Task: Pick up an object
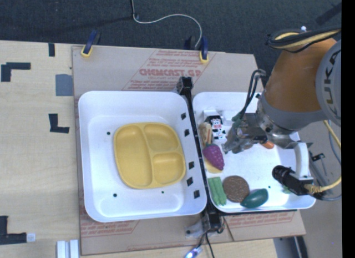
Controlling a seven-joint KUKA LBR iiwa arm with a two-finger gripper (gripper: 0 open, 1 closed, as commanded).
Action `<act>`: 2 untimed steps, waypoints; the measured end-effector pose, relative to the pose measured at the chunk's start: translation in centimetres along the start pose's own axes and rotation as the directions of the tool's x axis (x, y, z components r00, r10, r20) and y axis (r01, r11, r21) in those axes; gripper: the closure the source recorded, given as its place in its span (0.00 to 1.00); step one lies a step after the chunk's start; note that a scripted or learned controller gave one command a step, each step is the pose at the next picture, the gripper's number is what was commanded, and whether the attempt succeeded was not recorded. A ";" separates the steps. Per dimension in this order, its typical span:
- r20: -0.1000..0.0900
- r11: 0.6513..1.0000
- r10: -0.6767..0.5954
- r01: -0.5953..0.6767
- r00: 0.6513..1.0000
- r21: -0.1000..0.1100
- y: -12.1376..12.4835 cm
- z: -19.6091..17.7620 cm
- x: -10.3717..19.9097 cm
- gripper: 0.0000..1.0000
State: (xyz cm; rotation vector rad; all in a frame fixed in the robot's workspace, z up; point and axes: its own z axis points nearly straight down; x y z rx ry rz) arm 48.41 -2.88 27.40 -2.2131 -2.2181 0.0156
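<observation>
The fingers (233, 143) are seen low in the right bin (288, 204), beside the purple toy (213, 156); their state cannot be told, being blurred.

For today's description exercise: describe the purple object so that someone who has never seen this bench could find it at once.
Start at the right-hand white bin, the one the arm reaches into. Along its left wall, beside the divider, lies the purple object, just left of the gripper. It is the only purple thing there; the green strip and the brown disc lie below it.
</observation>
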 end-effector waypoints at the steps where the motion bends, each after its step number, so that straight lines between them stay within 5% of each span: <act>1: -0.001 1.000 -0.002 0.002 1.000 -0.001 7.5 9.7 4.6 1.00; 2: 0.000 1.000 0.001 -0.001 1.000 -0.007 7.5 9.2 4.3 0.00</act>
